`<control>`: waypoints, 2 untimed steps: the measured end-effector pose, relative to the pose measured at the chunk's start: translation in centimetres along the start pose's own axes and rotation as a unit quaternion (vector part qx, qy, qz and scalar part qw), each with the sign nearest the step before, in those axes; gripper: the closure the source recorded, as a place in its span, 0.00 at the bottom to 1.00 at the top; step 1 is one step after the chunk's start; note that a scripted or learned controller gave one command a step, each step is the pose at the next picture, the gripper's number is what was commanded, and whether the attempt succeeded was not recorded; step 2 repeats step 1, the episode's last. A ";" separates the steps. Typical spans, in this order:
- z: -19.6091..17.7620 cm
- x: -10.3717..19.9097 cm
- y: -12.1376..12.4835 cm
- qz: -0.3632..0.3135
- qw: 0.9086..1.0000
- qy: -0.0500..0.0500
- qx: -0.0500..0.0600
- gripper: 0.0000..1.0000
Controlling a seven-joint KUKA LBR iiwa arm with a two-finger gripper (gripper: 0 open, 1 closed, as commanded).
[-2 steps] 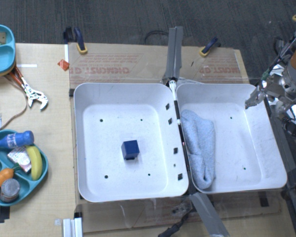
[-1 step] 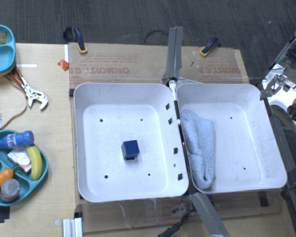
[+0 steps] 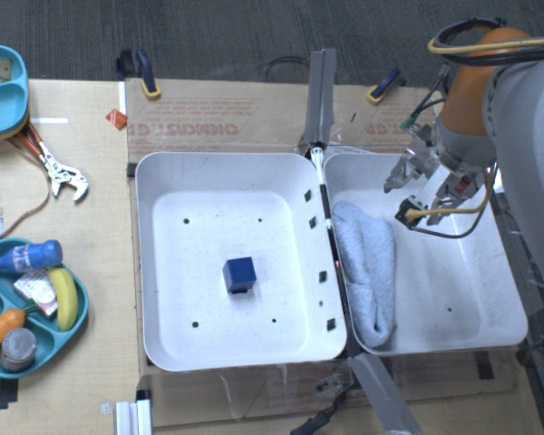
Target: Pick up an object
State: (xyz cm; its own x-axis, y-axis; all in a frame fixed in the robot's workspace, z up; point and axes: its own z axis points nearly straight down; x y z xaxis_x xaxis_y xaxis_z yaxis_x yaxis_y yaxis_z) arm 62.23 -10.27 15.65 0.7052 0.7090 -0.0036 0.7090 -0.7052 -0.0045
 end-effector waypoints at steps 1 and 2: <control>-1.4 -3.3 4.4 -0.054 0.999 0.001 -0.002 0.00; -1.4 -3.3 4.4 -0.054 0.999 0.001 -0.002 0.00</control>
